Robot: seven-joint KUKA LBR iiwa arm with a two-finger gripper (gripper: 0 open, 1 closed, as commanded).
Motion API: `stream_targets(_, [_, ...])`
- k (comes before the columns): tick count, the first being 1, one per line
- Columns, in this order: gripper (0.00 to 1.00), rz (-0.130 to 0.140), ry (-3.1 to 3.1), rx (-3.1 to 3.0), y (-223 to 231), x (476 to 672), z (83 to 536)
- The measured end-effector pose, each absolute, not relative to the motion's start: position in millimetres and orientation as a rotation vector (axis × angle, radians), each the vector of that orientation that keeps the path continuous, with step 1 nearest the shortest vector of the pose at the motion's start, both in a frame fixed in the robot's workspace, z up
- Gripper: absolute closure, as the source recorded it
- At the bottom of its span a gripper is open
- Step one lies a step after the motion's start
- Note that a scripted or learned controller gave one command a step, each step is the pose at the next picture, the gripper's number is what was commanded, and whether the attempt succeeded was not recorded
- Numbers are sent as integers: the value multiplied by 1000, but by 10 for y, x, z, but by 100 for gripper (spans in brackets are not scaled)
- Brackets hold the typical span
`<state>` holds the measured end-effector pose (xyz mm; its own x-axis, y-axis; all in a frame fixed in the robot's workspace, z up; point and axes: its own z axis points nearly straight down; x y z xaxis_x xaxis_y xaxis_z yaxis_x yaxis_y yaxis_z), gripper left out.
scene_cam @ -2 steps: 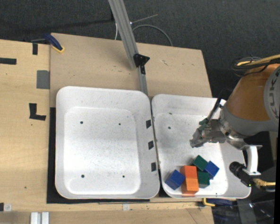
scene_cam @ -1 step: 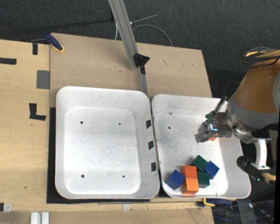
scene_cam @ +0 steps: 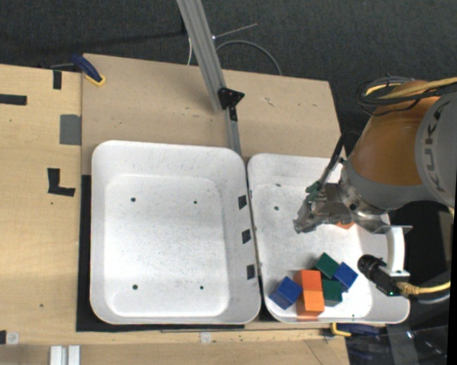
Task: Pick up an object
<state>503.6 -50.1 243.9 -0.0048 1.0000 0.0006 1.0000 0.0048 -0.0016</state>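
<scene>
A cluster of small blocks sits at the near end of the right bin [scene_cam: 291, 174]: a blue block [scene_cam: 286, 291] at the left, an orange block [scene_cam: 311, 291] upright beside it, a green block [scene_cam: 330, 270] behind, and a second blue block [scene_cam: 345, 276] at the right, all touching or nearly so. The left bin [scene_cam: 103, 209], alongside, shows its speckled white floor with a few dark dots. Above the cluster, well apart from the blocks, the gripper [scene_cam: 313, 217] hangs over the middle of the right bin, its dark metal parts blurred and bunched so that the spread of its fingers cannot be told. Something small and reddish shows at the gripper's right side, too indistinct to name. The arm [scene_cam: 396, 149], its orange band bulking large, enters from the right and hides the bin's far right rim. Beyond the bins, a grey metal strut [scene_cam: 202, 41] slants across the wooden bench [scene_cam: 156, 104].
</scene>
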Motion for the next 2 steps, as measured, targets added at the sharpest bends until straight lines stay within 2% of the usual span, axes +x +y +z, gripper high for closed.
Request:
stream_targets(1, [100,3,-2226,-2213,3,5141,2306])
stream_targets(2, [100,-1,-2228,-2212,543,5266,2390])
